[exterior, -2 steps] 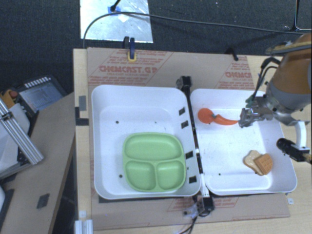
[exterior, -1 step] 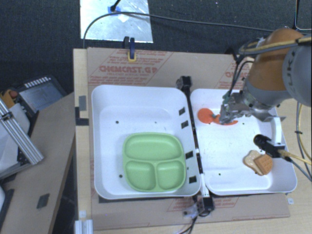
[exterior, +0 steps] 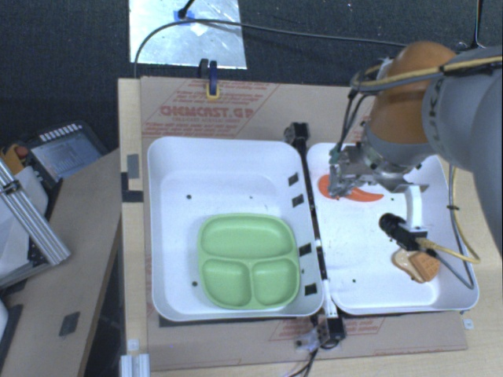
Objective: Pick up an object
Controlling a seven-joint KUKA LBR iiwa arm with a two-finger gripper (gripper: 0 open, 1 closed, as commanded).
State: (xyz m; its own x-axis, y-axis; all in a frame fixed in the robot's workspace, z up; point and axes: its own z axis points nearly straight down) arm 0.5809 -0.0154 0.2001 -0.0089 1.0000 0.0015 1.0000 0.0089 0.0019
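A flat orange object (exterior: 363,194) lies in the upper left part of the right bin (exterior: 369,289), partly hidden under the arm. My gripper (exterior: 340,184) is lowered onto the left end of this orange object, right at the bin floor. A small tan-brown object (exterior: 420,266) rests near the right bin's lower right corner, well away from the gripper. A green divided plate (exterior: 248,259) lies in the front half of the left bin (exterior: 181,171).
The arm's grey body and orange band (exterior: 413,93) hang over the back right of the right bin. A black divider (exterior: 308,210) runs between the two bins. Cardboard (exterior: 212,104) lies beneath the bins, with a table and equipment off to the left.
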